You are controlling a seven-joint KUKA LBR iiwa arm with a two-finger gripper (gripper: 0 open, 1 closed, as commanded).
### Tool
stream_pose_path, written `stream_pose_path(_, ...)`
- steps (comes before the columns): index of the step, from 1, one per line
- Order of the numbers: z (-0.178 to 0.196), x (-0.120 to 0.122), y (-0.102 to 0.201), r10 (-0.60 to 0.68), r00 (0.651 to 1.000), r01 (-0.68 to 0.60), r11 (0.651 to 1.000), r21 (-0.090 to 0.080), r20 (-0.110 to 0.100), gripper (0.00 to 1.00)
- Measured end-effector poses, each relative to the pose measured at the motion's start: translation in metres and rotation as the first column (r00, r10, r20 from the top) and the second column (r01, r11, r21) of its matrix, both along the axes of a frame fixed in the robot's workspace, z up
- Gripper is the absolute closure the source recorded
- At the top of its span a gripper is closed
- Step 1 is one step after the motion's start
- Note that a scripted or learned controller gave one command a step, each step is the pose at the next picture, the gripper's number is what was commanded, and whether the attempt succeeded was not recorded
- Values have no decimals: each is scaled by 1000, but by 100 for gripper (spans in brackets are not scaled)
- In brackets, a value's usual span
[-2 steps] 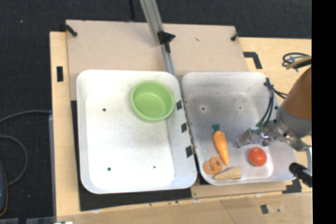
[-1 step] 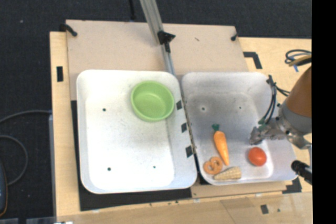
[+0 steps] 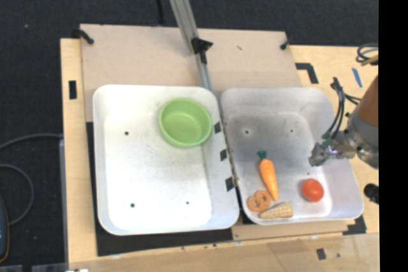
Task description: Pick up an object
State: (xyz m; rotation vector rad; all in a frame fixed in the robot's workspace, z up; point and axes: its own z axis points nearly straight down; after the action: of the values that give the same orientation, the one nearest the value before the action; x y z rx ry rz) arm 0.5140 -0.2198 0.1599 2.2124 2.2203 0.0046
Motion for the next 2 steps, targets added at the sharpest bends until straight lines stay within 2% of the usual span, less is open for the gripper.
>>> stream_pose_path(1,44,2,-2,0,1000,0,1000,0,0,100)
stream_pose_path(2,68,3,-4,1,1000,-1,1000,1,-2,100)
